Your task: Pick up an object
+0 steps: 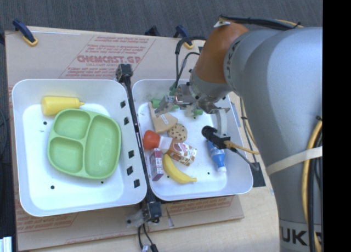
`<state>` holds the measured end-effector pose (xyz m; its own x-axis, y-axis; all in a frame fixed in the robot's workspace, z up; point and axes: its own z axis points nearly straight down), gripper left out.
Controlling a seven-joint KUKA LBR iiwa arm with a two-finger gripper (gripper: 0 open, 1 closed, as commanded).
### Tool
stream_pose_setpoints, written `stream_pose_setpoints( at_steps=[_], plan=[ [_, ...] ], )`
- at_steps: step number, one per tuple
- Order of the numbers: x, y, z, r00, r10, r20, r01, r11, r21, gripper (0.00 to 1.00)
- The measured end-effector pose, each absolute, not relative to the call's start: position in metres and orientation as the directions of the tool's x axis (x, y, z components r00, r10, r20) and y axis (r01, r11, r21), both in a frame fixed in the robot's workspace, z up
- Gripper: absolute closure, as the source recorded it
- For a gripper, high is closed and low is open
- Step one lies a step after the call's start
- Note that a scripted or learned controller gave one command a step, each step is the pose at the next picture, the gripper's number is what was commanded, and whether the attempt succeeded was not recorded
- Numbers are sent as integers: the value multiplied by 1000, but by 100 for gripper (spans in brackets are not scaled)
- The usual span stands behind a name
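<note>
1. The left bin (32, 189) holds a yellow squeeze bottle (61, 104) lying on its side at 11 o'clock, nozzle toward 3 o'clock.
2. Just below the bottle, a green divided plate (85, 143) sits flat across the middle of that bin.
3. In the right bin (231, 182), an orange-red ball (150, 139) lies at 9 o'clock against the wall between the bins. A dark bar (157, 166) is below it at 7 o'clock.
4. A tan wedge (164, 122) sits at 10 o'clock, touching a round cookie (177, 132) on its 4 o'clock side. A green scrap (157, 102) lies above the wedge.
5. A printed packet (183, 152) lies near the centre, and a banana (176, 172) lies at 6 o'clock.
6. The gripper (182, 100) hangs over the bin's 12 o'clock edge, close to the green scrap and tan wedge. Whether it is wide, narrow or holding something cannot be told.
7. A blue-and-white tube (218, 158) lies at 4 o'clock.
</note>
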<state>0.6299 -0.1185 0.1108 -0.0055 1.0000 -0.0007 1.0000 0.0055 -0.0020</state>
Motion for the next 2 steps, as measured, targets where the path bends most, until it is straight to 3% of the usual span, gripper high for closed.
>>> stream_pose_setpoints(
  at_steps=[1, 2],
  plan=[
    [630, -118, 121, -9, 1000, -2, 1000, 9, -4, 100],
    [626, -72, 215, -6, 1000, 1, 1000, 6, 0, 100]
  ],
)
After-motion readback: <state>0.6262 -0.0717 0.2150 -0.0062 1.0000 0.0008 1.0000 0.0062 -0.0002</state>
